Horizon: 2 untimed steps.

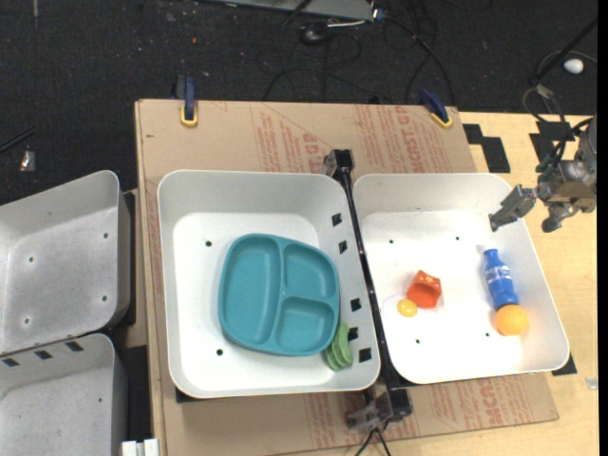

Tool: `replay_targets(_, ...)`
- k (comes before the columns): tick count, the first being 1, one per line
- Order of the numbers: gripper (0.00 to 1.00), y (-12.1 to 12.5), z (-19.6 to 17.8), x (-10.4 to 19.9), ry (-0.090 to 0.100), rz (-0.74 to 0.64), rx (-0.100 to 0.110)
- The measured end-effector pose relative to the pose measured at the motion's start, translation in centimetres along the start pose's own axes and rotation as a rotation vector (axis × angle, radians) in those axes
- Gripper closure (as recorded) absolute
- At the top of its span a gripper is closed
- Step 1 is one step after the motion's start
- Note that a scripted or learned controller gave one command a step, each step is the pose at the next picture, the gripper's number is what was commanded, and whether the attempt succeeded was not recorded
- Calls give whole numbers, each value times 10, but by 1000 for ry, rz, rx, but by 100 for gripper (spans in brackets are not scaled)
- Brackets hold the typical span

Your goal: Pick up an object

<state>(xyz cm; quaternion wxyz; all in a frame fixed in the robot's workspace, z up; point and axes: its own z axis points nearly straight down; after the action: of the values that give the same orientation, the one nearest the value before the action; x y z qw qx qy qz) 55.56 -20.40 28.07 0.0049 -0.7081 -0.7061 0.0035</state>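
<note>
Two shallow white bins sit side by side on a brown board in the middle of the frame. The left bin [180,255] holds two things: one teal divided plate [278,294] with three compartments, and one green ridged object [338,348] tucked against the plate's lower right edge.

The right bin [446,359] holds four things. One orange block [426,289] lies near the bin's centre, with one small yellow ball [408,307] touching its lower left. Toward the right of the bin, one blue bottle [497,276] with a white label lies lengthwise, and one orange ball [511,320] rests against its lower end.

The gripper [532,211] hangs at the right edge of the frame, above the right bin's upper right corner. Its two fingers are spread apart with nothing between them, well clear of the four objects.
</note>
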Motion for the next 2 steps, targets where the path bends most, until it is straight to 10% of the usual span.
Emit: replay_targets(2,0,8,47,-8,-2,-1,-9)
